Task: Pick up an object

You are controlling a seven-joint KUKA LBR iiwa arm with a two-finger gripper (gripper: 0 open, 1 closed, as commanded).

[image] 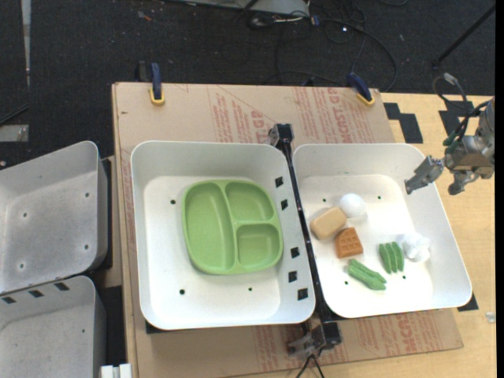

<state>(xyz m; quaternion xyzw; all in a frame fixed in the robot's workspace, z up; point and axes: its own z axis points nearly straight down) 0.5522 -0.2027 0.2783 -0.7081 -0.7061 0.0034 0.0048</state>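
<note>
The right bin [370,164] holds several small items: a white ball [352,205], a tan block [328,223], an orange square waffle [349,242], two green pods [391,256] [367,275] and a small white lump [416,247]. My gripper [441,177] hangs at the bin's upper right rim, above and to the right of these items. Its two fingers are spread apart and open, with nothing between them. It touches none of the objects.
A green divided plate [232,227] lies in the left bin [157,172]. Black clips run along the divider between the bins. Spare white bins [47,203] sit off the bench at the left. Clamps hold the cardboard base at the back.
</note>
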